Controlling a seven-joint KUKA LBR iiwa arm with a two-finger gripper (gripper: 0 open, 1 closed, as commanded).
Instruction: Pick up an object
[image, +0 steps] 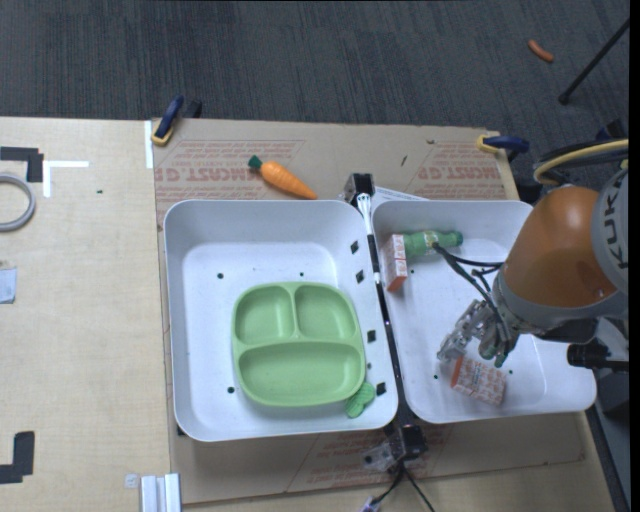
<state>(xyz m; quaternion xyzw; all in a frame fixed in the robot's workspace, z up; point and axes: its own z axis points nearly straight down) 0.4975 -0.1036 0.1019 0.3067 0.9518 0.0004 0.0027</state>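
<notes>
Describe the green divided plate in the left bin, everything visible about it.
The green plate is pale green, smooth and plastic-looking, a rounded square with raised ridges splitting it into three compartments: two small ones at the far side, one wide one nearer the camera. All three look bare. It lies flat, right side up, on the floor of the left bin. A small darker green object sits against its near right corner.

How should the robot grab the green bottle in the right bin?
Probably straight from above, fingers closing across the bottle's middle. It lies on its side, pointing left to right along the right bin's far wall, so its long body is the easiest part to pinch. The small box sits right by its left end, so the right half, toward the green end, looks freer.
</notes>
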